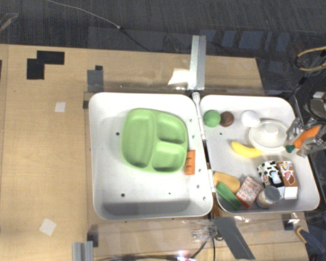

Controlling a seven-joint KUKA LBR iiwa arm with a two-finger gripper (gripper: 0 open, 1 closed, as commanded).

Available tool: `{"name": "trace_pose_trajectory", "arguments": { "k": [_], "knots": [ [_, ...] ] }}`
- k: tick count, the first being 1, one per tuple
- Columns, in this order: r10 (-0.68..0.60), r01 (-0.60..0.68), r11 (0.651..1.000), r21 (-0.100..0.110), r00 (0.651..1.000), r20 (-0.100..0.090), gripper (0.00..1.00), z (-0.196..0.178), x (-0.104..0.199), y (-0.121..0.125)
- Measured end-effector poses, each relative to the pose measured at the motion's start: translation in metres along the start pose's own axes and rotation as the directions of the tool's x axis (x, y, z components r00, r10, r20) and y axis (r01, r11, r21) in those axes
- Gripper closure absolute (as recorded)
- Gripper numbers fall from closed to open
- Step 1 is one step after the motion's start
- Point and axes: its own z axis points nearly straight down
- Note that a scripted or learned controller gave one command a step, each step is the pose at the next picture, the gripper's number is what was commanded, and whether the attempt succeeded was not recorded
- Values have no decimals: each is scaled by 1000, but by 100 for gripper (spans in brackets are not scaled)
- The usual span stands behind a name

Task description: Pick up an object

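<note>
Bench, non-task items
Wooden bench (38, 162) carries black patches (43, 63) at far left; a metal bracket (198, 64) stands behind the bins; cables (315, 56) at right.

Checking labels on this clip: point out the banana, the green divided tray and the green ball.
banana (245, 149), camera view, middle of its yellow body.
green divided tray (154, 140), camera view, ridge between its compartments.
green ball (211, 118), camera view, centre of its top.

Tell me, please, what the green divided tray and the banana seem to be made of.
Green divided tray: probably moulded plastic, matte; uniform colour, rounded compartments. Banana: likely a plastic toy; smooth, even yellow, though real fruit cannot be excluded.
</note>
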Motion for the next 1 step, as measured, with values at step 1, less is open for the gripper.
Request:
{"name": "trace_pose_trajectory", "arguments": {
  "k": [1],
  "knots": [
    [-73,73,997,-9,997,0,100,-1,-38,94]
  ]
}}
